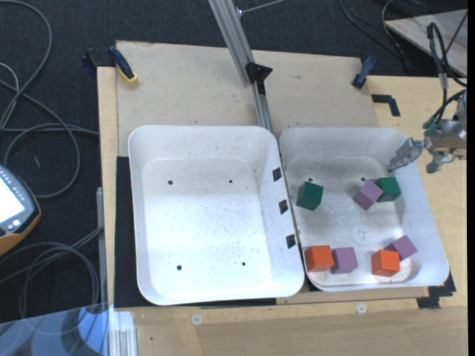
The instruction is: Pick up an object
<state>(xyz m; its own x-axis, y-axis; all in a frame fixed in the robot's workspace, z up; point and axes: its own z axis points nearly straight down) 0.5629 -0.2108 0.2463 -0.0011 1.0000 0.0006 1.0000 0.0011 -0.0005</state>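
Observation:
The right bin point(343, 135) holds several small cubes. A green cube point(310, 196) lies left of centre. A purple cube point(367, 195) touches a dark green cube point(388, 189) toward the right wall. Along the front wall sit an orange cube point(320, 258) beside a purple cube point(344, 259), then another orange cube point(385, 262) with a purple cube point(404, 247) behind it. My gripper point(418, 159) hangs over the bin's far right rim, above and right of the dark green cube. It is open, with nothing between its fingers.
The left bin point(200, 213) lies beside the right one, sharing a raised divider point(286, 206). A slanted metal pole point(231, 32) rises behind the bins. Blue clamps point(122, 64) point(363, 73) grip the board's far corners. Cables lie on the dark floor around.

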